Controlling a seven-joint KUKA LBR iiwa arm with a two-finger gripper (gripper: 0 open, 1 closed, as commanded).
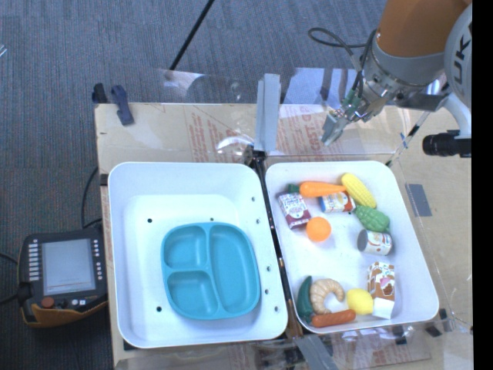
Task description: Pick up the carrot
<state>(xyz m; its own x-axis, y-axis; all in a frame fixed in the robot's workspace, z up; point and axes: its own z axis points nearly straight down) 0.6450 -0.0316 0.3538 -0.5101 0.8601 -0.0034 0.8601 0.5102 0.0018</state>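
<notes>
One carrot [322, 188] hugs the right bin's [408, 206] far edge; claw [333, 129] state unclear

White "UK" on arm [461, 48]

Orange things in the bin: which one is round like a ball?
The orange in the middle of the right bin. The carrot is long and pointed.
</notes>
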